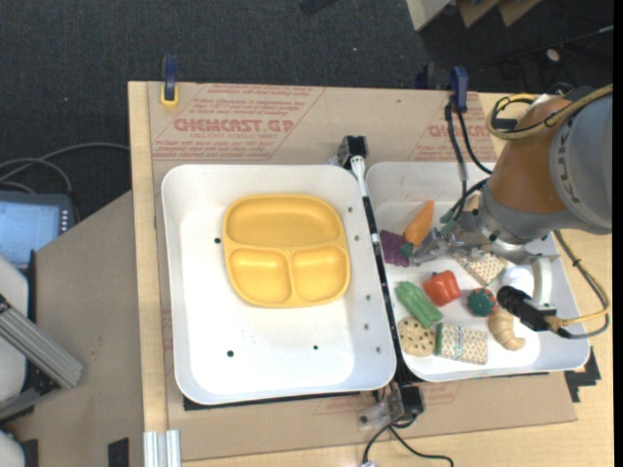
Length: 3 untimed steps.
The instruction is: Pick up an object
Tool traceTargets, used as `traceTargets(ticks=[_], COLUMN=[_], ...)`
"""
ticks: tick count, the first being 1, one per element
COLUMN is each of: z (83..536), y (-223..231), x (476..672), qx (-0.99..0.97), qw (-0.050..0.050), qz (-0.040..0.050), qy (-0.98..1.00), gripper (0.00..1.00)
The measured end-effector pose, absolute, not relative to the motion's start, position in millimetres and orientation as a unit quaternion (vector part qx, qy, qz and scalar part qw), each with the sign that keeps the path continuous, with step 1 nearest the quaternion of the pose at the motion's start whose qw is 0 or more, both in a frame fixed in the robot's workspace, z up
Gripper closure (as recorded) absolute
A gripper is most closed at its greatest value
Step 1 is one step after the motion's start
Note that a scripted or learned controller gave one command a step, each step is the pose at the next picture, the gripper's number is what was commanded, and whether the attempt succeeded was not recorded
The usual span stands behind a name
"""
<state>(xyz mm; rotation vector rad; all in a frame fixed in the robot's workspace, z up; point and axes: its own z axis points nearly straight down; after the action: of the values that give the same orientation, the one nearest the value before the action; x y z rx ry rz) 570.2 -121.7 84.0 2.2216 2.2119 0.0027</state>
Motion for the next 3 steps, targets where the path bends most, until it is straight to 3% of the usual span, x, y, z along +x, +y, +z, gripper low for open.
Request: traceTargets(ticks=[1, 2, 3], z=[86.9, 85.4, 85.9], y=[-110.8, -97.7, -97.2], x=[650.8, 663.6, 663.8], qx=[0.705, 0.707, 0.707], qw=[0.000, -0.002, -0.002], qz=[-0.0002, -0.0090, -0.0079], qy=[0.709, 0.708, 0.708], gripper=[0.00, 0.00, 0.00])
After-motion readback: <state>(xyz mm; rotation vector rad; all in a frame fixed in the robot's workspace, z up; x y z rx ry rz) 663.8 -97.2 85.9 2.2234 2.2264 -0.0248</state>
